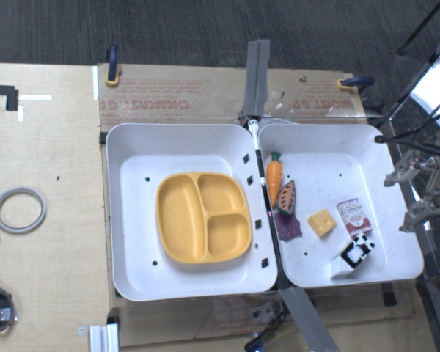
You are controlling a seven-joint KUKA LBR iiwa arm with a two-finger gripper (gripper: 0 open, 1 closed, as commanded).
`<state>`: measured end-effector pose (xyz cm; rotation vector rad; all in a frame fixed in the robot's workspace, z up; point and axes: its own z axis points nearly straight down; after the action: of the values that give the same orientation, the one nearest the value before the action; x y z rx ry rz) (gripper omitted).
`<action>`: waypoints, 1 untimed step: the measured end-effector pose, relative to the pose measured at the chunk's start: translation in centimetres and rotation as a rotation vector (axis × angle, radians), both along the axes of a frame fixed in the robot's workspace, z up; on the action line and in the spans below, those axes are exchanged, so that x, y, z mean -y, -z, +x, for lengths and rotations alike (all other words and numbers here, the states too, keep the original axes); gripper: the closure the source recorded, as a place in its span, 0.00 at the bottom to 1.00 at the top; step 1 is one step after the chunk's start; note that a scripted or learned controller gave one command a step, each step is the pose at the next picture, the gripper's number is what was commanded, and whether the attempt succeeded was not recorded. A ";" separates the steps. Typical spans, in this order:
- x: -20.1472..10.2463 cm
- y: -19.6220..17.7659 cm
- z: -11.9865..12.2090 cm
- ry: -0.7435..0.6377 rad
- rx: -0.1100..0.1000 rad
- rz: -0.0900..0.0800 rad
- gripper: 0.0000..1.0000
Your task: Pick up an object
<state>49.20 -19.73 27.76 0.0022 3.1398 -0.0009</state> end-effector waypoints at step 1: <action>2.4 13.2 8.8 0.227 0.000 0.000 0.00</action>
<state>57.96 -22.14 14.52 0.3579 3.1191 -0.0008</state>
